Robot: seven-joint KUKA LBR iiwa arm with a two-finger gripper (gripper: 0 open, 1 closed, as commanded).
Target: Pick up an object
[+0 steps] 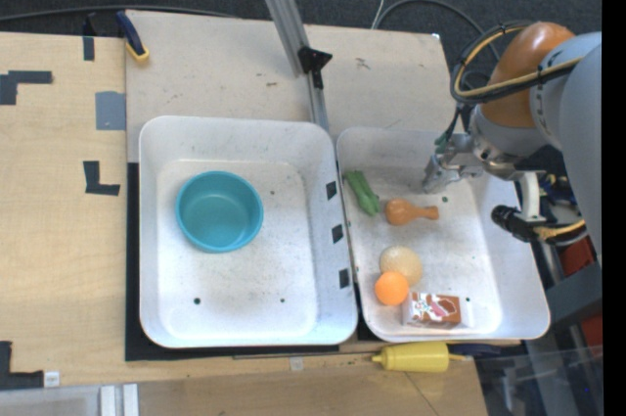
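The right bin holds a green vegetable-shaped toy, an orange drumstick-like toy, a pale round ball, an orange ball and a red and white packet. My gripper hangs over the upper right part of that bin, just up and right of the drumstick-like toy, apart from it. Nothing shows between its fingers.
A teal bowl sits in the left bin. A yellow bottle lies on the bench just below the right bin. A grey pole slants across the back. Cables loop behind the arm.
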